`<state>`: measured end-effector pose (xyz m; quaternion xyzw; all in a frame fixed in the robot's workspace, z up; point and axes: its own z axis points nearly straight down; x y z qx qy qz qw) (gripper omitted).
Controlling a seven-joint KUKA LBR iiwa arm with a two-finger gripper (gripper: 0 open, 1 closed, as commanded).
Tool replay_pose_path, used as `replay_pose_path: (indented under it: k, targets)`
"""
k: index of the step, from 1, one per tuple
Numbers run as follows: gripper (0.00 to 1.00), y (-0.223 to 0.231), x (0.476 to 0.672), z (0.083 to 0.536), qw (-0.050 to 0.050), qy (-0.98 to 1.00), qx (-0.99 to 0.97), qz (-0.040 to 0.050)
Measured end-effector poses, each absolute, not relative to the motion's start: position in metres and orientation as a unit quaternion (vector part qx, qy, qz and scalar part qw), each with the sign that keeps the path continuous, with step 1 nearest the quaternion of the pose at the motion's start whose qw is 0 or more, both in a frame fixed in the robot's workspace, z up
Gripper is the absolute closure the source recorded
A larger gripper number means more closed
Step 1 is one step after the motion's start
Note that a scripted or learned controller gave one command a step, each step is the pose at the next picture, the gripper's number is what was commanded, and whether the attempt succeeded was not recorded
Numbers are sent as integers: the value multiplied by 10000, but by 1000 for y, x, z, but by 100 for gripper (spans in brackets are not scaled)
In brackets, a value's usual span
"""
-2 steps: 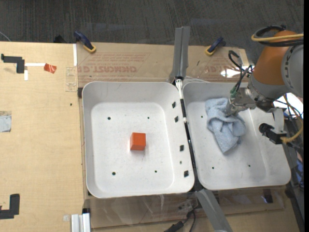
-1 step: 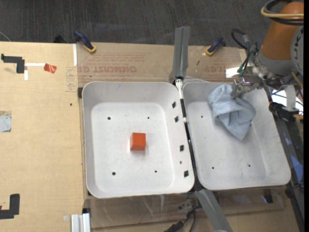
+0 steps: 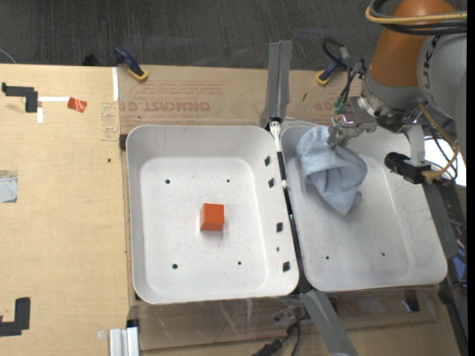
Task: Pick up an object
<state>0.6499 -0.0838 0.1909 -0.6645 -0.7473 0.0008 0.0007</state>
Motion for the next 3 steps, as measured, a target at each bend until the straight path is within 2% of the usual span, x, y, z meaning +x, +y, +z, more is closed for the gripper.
replay_pose_path:
  k: [1, 2, 3]
  targets:
    - [100, -24, 659, 191, 1, -7333, -6799, 8]
    - [100, -42, 659, 192, -4, -7140, -7001, 5]
    - [100, -41, 659, 192, -4, -6948, -7192, 2]
